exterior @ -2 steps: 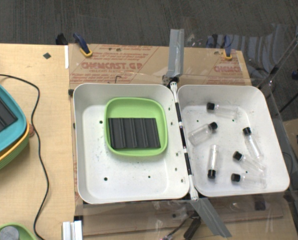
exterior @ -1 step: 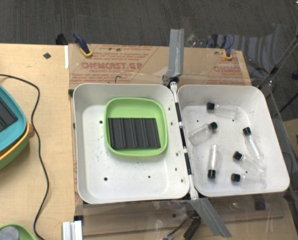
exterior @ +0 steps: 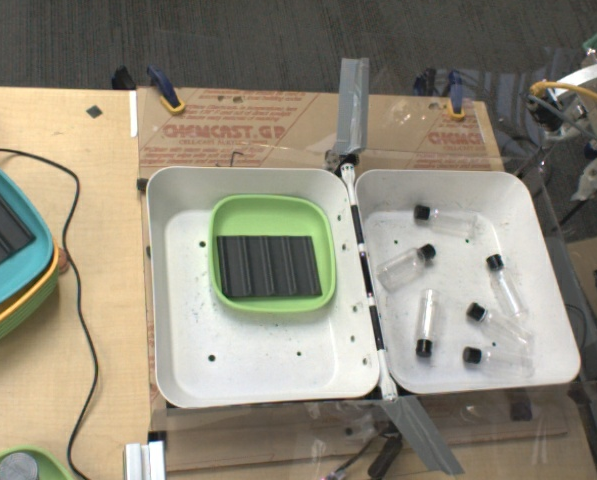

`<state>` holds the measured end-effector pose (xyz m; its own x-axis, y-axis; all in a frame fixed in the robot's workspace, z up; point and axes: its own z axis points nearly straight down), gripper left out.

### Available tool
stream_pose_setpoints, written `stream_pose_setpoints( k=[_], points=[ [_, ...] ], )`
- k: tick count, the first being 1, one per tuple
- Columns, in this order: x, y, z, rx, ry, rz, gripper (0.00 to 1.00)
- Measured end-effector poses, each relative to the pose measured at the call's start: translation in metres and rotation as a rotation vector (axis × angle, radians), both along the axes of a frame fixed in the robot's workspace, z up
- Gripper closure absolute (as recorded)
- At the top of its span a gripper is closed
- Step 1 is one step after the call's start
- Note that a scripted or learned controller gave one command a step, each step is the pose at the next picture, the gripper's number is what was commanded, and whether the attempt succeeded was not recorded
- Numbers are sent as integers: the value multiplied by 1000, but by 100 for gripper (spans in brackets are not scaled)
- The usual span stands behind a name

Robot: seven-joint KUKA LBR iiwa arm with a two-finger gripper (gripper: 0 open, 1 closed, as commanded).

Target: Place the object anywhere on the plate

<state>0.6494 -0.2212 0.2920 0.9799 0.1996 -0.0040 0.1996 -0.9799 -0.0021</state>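
Note:
A green square plate sits in the left white bin, toward its back half. A dark ribbed rectangular pad lies flat on the plate. The right white bin holds several clear plastic vials with black caps, lying scattered: one near the back, one at the left middle, one upright-looking along the middle, one at the right, and others near the front right.
A stack of teal and yellow plates stands on the wooden bench at the far left, with a black cable running past it. Cardboard lies behind the bins, held by blue clamps. Cables and equipment crowd the back right.

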Motion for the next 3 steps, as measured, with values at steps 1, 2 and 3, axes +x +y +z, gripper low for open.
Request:
stream_pose_setpoints(
  k=[1,2,3],
  points=[
    [-5,-1,128,-1,0,3,0],
    [5,0,148,-1,0,4,0],
    [-5,-1,4,0,1,34,0]
  ],
)
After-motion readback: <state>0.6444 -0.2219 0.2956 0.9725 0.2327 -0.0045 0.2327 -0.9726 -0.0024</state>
